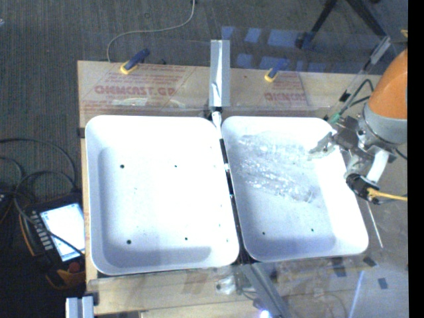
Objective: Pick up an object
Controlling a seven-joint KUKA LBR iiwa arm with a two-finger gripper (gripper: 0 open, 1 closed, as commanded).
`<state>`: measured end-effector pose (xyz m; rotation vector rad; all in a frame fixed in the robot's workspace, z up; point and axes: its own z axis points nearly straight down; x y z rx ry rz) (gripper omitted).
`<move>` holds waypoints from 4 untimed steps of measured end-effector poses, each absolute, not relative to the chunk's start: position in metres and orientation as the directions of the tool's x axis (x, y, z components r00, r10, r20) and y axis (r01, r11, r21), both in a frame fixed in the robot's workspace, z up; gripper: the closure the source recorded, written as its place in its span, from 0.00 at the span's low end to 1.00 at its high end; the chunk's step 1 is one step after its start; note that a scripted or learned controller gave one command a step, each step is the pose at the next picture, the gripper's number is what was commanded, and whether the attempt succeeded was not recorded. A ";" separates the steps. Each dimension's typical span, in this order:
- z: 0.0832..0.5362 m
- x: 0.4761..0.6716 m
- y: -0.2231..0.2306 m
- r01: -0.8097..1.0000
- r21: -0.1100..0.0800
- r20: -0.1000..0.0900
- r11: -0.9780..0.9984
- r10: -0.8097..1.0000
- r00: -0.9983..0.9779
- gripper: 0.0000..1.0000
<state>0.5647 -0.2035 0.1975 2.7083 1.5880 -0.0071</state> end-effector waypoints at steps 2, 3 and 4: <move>0.105 0.537 -0.156 0.867 0.020 0.006 -0.498 0.867 0.498 0.00; 0.229 0.539 -0.193 0.898 0.001 -0.004 -0.440 0.898 0.440 0.00; 0.277 0.511 -0.165 0.859 -0.001 -0.002 -0.512 0.859 0.512 0.00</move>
